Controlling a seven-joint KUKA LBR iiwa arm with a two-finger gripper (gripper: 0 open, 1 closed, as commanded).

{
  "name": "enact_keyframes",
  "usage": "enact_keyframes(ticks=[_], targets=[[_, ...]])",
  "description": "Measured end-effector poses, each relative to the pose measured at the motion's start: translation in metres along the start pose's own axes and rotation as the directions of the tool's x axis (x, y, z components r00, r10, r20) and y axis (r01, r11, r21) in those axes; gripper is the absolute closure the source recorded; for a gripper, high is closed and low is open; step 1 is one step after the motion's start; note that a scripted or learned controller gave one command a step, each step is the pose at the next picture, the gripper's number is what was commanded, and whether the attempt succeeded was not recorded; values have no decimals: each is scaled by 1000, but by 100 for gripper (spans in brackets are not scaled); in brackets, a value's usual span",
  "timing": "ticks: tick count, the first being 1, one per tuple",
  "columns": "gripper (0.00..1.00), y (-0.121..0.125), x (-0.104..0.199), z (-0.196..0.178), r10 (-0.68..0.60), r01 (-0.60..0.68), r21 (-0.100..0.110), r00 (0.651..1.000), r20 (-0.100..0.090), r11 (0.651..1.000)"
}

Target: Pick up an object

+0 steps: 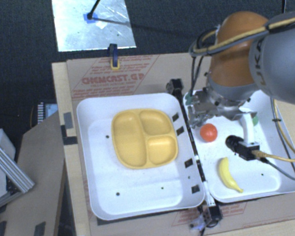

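End effector (pixel 203 115) hangs over the right bin (pixel 289 178) — whether it's apart or together, I cannot tell. Just near it, one orange ball (pixel 208 132); nearer still, one banana (pixel 228 175). Left bin (pixel 98 199) — one yellow divided plate (pixel 144 138).

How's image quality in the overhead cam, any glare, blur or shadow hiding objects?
Camera view: even, soft lighting; slight overall softness, no motion blur. Glare on the foil sheet up top and mild sheen on the left bin. The arm shades the right bin's far side; tomato and banana stay readable.
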State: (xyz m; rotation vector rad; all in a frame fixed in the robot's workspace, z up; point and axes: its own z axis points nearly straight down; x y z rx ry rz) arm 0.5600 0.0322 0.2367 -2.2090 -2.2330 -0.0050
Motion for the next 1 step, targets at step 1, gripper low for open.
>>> enact_keyframes(ticks=[1], targets=[[100,-2,54,-5,0,0,1,1000,0,1000]])
